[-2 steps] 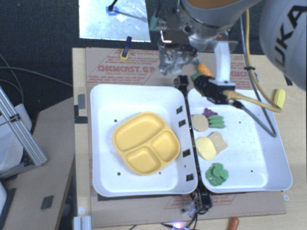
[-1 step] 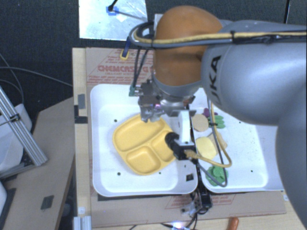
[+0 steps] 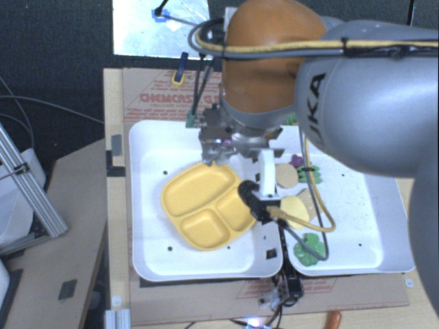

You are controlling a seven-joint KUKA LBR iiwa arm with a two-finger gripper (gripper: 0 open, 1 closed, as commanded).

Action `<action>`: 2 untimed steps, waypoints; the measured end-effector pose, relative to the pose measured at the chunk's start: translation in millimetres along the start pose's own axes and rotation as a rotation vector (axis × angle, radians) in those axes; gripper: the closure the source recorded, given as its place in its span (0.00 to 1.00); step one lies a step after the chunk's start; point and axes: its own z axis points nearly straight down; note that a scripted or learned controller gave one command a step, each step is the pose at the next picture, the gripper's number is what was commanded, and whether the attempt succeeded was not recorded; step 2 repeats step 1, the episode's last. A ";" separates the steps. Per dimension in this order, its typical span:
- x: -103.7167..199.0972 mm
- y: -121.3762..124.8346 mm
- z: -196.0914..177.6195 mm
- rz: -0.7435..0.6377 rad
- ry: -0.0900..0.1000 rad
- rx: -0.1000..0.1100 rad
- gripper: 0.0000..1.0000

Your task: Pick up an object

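Yellow divided plate lying in the left bin, gripper at its far edge, cannot tell whether jaws are apart, green thing in the right bin

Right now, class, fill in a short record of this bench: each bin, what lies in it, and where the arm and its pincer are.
Left bin: one yellow divided tray
Right bin: small items, among them a green piece, a purple piece and a tan round piece
Arm: reaches in from the right, over both bins
Pincer: at the tray's far rim; contact cannot be told
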 end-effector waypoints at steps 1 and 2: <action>-10.8 113.0 112.3 0.005 -0.004 0.003 1.00; -10.8 113.0 112.3 0.005 -0.004 0.003 1.00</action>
